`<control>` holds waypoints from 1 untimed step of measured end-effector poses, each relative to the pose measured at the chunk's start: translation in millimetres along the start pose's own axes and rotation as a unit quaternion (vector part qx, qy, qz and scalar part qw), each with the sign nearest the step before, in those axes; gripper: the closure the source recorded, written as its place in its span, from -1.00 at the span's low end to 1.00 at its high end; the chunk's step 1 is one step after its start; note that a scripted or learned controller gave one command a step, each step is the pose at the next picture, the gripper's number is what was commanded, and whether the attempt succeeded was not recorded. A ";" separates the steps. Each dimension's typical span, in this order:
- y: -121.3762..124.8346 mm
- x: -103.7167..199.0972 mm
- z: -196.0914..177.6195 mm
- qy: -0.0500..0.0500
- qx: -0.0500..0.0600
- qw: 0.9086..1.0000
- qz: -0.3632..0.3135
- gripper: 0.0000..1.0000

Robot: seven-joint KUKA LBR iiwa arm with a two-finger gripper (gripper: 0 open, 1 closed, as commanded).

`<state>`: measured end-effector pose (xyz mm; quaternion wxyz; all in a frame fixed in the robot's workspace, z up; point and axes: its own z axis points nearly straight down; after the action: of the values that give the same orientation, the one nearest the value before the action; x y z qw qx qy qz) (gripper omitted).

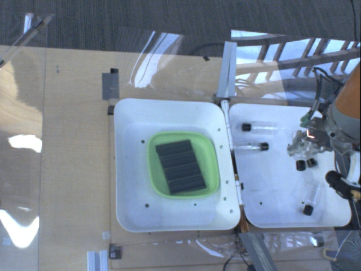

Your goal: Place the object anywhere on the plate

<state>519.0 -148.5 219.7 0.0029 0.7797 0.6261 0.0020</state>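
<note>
A pale wooden bench [62,168] stands over dark grey carpet [141,7], with glare from a clear sheet spread across the wood on the near left. Two shallow white plastic bins sit side by side on it, their inner edges touching along a hinge-like seam.

The left bin [130,208] holds a lime-green, rounded-square plate [210,165] set roughly in its middle. On the plate lies a dark grey ribbed rectangular block [180,166], flat and turned slightly off square, well inside the plate's rim.

The right bin [276,202] holds several small clear tubes with black caps, scattered apart. One tube [256,127] lies near the bin's upper left; a second [251,147] lies just below it, close to the seam; a third [310,202] lies tilted near the lower right, cap end down. Two small black caps or stubs [306,164] sit just beside each other under the gripper.

The grey arm with its orange band [347,97] comes in from the right edge, cables trailing above it. Its metal two-finger gripper [302,145] hangs over the upper right part of the right bin, well apart from the plate. From here the fingers are a tangle of bright metal, and I cannot tell whether they are spread or closed, or whether anything sits between them.
</note>
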 end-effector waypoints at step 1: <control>-4.8 89.7 -12.8 0.001 0.000 0.999 -0.047 1.00</control>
<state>533.6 -59.9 232.5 0.0023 0.7493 0.6622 0.0024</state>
